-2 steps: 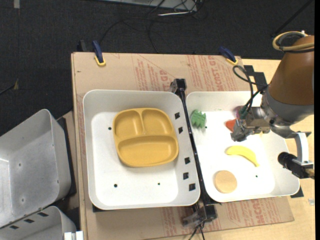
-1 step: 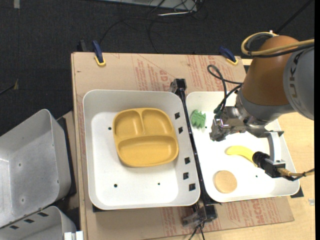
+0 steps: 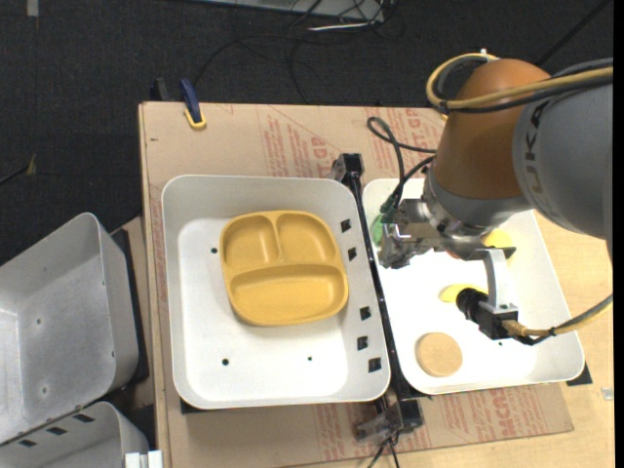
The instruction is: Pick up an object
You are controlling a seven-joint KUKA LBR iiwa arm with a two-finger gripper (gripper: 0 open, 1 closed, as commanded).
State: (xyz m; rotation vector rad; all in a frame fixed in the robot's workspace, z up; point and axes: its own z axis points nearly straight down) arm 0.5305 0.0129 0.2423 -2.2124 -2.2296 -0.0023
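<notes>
partial letters "uk" on the grey arm [image 3: 570,149], red print on the cardboard [image 3: 292,139] unreadable

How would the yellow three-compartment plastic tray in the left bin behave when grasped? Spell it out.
The yellow three-compartment plastic tray looks rigid, so it should lift without flopping. It appears shallow and thin-walled, probably light. Lying flat in the left white bin, its smooth rim may slip from a two-finger pinch.

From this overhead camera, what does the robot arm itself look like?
The arm is a thick grey cylinder with dark lettering, ending in a rounded orange band. A thin yellowish cable loops over the band, and darker cables run by the wrist. Below sits a metallic tool with black parts.
</notes>
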